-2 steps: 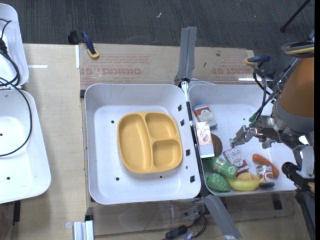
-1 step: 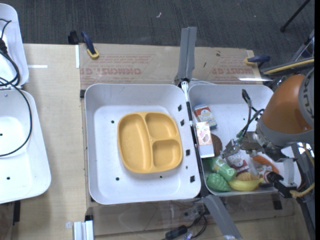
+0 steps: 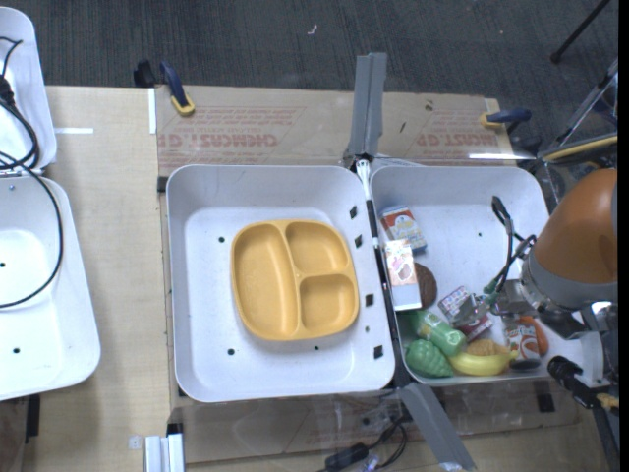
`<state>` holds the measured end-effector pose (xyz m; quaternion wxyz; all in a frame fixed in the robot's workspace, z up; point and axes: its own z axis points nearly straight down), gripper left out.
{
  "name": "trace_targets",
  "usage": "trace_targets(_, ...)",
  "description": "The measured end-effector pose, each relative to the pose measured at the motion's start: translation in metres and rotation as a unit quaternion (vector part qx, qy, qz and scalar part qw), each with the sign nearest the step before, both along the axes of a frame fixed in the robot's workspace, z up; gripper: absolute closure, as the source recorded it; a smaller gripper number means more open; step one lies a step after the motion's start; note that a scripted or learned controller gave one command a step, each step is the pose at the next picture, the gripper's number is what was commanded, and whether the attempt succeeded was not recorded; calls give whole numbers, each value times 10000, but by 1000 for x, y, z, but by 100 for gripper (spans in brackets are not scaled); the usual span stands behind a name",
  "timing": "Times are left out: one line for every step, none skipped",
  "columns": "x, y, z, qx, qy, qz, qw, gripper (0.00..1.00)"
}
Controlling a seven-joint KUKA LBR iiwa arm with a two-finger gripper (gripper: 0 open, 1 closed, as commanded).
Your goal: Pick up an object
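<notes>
So the worktop (image 3: 108, 155) had the two white bins sitting side by side. The left bin (image 3: 197, 293) carried a yellow divided plate (image 3: 293, 279), three compartments, lying flat near the middle with nothing in it.

The right bin (image 3: 447, 205) was where all the clutter was. Along its left wall there was a small carton with red and blue print (image 3: 403, 227), and just below that a pale packet (image 3: 400, 264) leaning against the divider, with a dark brown round thing (image 3: 424, 285) tucked right behind it. Toward the near edge sat a green toy vegetable (image 3: 430, 347) with a banana (image 3: 482, 363) touching it on the right. A crinkly silver wrapper (image 3: 458, 304) lay between those and the arm, and an orange-and-white piece (image 3: 526, 340) sat near the bin's right corner.

The arm (image 3: 585, 239) came in from the right, orange band over a grey wrist, and was down low over the right side of that bin, above the wrapper and banana pile. The jaws (image 3: 501, 308) were buried in the clutter there, and honestly I couldn't tell how wide they were or whether anything was between them.

A black cable (image 3: 506, 234) looped up off the wrist.
</notes>
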<state>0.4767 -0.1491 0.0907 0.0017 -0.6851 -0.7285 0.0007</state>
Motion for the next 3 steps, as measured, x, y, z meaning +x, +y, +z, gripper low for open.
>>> trace_targets(0, -1, 8, -2, 5, -18, 10000, 100)
trace_targets(24, 76, 128, -10, -15, 988, 9951, 100)
trace_targets(1, 68, 100, -5, 3, -53, 10000, 100)
